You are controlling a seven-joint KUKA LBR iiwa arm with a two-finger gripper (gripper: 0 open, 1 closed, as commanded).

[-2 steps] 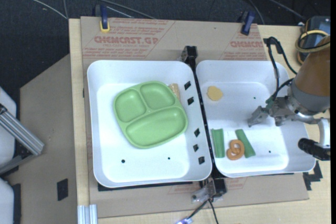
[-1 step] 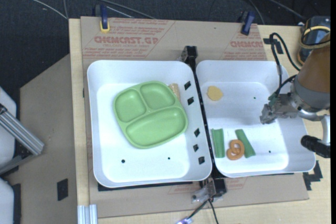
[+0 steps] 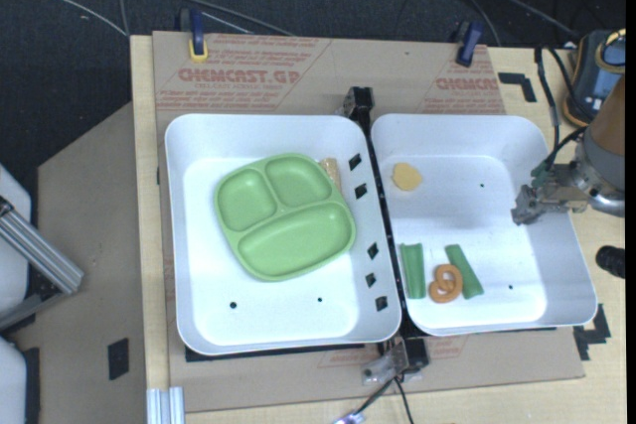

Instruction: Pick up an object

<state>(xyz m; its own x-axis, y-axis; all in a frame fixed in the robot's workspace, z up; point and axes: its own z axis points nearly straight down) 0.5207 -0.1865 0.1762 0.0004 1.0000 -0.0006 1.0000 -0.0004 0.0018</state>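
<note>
Gripper (image 3: 525,210) sits at the right wall of the right bin (image 3: 497,129), low over the floor, nothing visibly between its tips; too small and dark to tell if it is spread or pressed together, so cannot tell.

Candidate objects all lie to the view's left of the tips, inside the same bin: yellow round piece (image 3: 406,177) well apart, up and left, alone on bare floor; orange ring (image 3: 446,283) down and left, touching or overlapping the slanted green stick (image 3: 463,270); second green stick (image 3: 411,270) just beyond the ring, upright in the view, near the divider.

Left bin (image 3: 189,213) holds a green divided plate (image 3: 286,214) with a small tan item (image 3: 330,170) at its upper right edge; all far from the tips, across the divider; skip those.

Judgement: approach step, no grasp yet. Best target probably the yellow piece; isolated, no neighbours to bump; centre over it, descend straight, close only once the tips are level with it. If going for the ring/stick cluster, risk of nudging both; set the jaws across the stick's short width, coming from the free side away from the ring. Flat low objects may slip out; go down close to the floor before closing.
</note>
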